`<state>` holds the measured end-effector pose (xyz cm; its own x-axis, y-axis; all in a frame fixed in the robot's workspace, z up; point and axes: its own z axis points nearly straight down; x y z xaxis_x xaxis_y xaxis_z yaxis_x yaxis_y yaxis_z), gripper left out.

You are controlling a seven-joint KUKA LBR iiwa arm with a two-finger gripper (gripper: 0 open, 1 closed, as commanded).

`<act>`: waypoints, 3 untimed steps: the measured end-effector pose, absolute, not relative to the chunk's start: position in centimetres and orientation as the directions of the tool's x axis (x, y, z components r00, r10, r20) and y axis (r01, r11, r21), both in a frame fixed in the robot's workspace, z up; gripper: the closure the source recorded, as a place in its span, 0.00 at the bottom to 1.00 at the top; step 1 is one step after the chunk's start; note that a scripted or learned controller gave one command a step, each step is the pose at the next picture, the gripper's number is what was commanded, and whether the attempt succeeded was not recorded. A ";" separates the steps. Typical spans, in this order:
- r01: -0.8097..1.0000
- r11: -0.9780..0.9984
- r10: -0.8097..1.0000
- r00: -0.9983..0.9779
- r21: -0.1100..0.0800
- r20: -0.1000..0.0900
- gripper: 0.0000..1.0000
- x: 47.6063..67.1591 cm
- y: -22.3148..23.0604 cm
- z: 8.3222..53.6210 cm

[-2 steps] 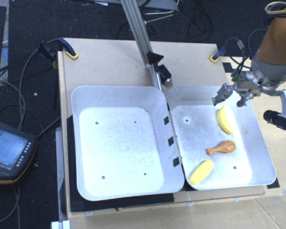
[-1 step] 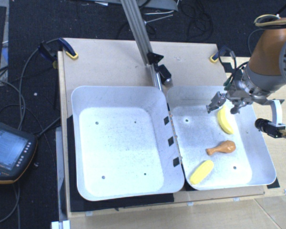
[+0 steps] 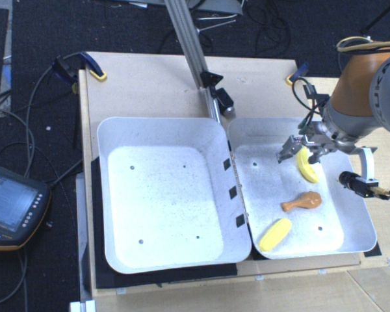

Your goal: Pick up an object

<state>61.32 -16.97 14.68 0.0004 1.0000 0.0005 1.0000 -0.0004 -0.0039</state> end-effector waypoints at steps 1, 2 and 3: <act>1.000 0.000 1.000 0.000 -0.004 0.001 0.00 61.2 -16.9 9.4; 1.000 0.000 1.000 0.000 0.001 0.000 1.00 61.3 -17.0 10.7; 1.000 0.000 1.000 0.000 0.004 -0.001 1.00 60.9 -17.7 15.6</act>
